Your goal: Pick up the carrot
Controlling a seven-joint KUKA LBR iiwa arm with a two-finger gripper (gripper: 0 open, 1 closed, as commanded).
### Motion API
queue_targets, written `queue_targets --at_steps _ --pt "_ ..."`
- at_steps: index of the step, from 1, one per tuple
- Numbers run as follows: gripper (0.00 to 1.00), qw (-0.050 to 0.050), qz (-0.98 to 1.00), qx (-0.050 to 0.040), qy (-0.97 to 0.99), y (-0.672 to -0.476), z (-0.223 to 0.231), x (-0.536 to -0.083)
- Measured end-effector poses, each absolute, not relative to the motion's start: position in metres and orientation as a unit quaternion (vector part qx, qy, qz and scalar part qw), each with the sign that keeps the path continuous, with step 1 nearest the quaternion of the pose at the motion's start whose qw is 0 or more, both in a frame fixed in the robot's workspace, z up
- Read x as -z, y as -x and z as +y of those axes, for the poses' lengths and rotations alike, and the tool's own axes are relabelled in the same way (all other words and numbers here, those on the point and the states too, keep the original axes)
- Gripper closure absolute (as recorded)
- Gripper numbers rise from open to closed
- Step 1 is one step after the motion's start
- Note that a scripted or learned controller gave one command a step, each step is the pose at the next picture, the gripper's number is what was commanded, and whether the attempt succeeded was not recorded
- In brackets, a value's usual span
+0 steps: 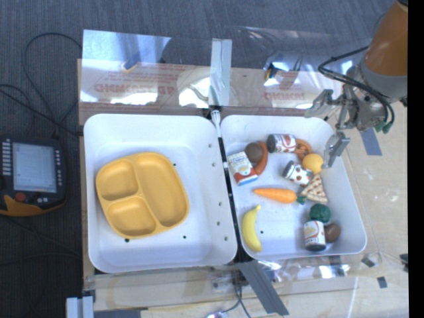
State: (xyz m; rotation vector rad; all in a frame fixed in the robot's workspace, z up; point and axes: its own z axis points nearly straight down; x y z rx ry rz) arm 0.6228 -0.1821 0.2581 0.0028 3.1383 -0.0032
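Currently the carrot [275, 195] lies flat in the right bin [351, 207], roughly centre, tip pointing left, green end touching the pizza slice [315, 190]. Banana [250, 228] sits just near-left of it, small milk carton [242, 167] to its far-left. Tool [336, 144] hangs over the bin's far-right corner, well apart from the carrot, nothing in it; can't tell whether it is released or clenched. Yellow divided plate [140, 194] sits in the left bin [99, 244].
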Motion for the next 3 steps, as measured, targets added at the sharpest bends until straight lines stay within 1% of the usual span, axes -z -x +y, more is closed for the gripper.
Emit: queue_targets --at_steps 1,2,3 --pt "0.0 -0.002 0.998 -0.0004 0.061 -0.54 -0.175 -0.097" --pt "0.0 -0.012 0.987 0.0032 -0.161 -0.613 -0.149 -0.092" --pt "0.0 0.006 0.971 0.0 -0.24 -0.557 -0.117 -0.089"
